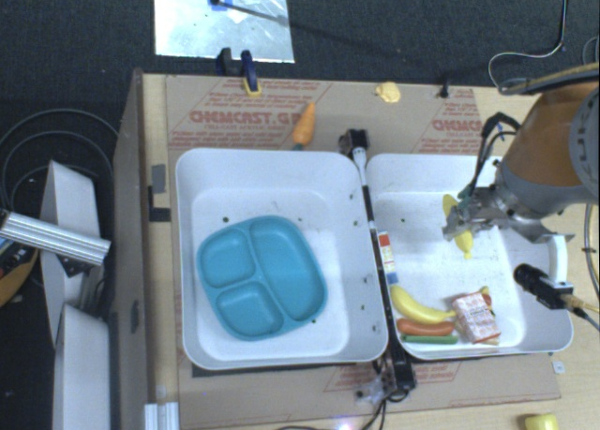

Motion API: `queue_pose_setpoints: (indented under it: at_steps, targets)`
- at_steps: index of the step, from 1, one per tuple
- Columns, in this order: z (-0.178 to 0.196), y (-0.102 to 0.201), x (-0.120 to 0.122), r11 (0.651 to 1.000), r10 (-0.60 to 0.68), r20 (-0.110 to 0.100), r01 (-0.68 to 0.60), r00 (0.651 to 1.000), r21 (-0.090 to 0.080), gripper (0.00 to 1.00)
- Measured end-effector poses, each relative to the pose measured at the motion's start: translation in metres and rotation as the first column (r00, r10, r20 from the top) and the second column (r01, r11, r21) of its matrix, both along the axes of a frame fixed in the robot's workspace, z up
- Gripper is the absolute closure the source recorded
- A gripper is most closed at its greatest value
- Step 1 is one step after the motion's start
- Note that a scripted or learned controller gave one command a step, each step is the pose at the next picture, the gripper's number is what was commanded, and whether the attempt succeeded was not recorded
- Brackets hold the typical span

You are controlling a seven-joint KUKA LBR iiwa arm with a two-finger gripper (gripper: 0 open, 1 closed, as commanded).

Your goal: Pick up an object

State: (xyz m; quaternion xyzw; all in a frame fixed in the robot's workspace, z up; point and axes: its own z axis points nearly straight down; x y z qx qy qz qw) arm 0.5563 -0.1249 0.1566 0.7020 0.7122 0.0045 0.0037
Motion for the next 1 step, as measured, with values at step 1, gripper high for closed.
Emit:
queue_pose_setpoints:
  at_steps: [1]
  targets:
    - [0.0685,0.0849,-0.0582,1.0,-0.002,-0.007,0.002,1.0,0.002,1.0]
